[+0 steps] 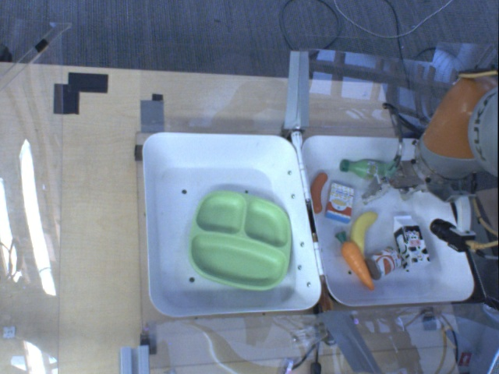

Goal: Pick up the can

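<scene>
Overhead, I see my gripper (387,179) in the right bin (460,291).
Jaws unclear; can (383,262) lies nearer, beside carrot (356,262).

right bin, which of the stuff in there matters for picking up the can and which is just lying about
For the job:
- can, on its side near the bin's front edge
- gripper, over the bin's back part

Lying about:
- carrot, beside the can
- banana
- green bottle
- sausage
- small box
- cow-print carton
- green divided tray, in the left bin
</scene>
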{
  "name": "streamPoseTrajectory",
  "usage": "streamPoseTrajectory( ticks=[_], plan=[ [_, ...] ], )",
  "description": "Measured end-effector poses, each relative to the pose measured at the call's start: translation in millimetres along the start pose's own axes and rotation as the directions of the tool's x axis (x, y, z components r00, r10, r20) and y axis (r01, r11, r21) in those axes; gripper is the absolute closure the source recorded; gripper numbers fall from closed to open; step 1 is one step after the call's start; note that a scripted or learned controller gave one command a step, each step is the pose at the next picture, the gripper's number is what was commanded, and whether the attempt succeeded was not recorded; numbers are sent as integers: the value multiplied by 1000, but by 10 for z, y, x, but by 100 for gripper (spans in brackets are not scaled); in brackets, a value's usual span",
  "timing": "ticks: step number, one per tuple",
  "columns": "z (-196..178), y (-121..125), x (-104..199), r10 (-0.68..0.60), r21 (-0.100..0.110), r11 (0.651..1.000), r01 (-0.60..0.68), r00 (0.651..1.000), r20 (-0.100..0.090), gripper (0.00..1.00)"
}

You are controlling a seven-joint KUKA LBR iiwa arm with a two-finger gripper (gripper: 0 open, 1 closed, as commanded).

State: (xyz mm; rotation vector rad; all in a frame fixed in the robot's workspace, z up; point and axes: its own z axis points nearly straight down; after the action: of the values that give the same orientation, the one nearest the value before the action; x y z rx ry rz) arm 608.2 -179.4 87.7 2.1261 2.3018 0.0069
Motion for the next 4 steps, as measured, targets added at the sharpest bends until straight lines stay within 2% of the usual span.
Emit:
streamPoseTrajectory(
  ticks=[1,2,3,4],
  plan=[
    [20,559,107,76,21,997,-76,997,-2,0],
    [22,473,-264,77,8,997,-77,997,-5,0],
    [-83,485,-257,71,9,997,-71,997,-3,100],
    [-906,-100,87,152,4,988,-152,988,-1,100]
  ],
)
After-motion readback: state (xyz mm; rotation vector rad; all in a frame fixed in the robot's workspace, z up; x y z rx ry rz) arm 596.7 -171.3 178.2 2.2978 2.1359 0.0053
